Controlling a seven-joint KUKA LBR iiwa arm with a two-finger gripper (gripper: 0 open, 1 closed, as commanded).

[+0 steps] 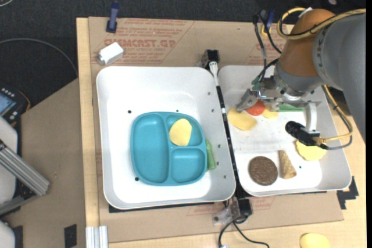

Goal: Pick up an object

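Note:
My gripper is low over the far part of the right bin, reaching in from the right. A red piece lies right under its tip, touching or nearly touching it. A pale yellow piece rests just left of the red one, and a small yellow bit sits to its right. Behind the gripper a green strip pokes out. Nearer the front of the bin lie a brown round disc, a tan wedge and another yellow piece.
The left bin holds a teal divided plate with a yellow piece in its far right compartment and a green strip by its right edge. A small white block lies on the cardboard behind the left bin.

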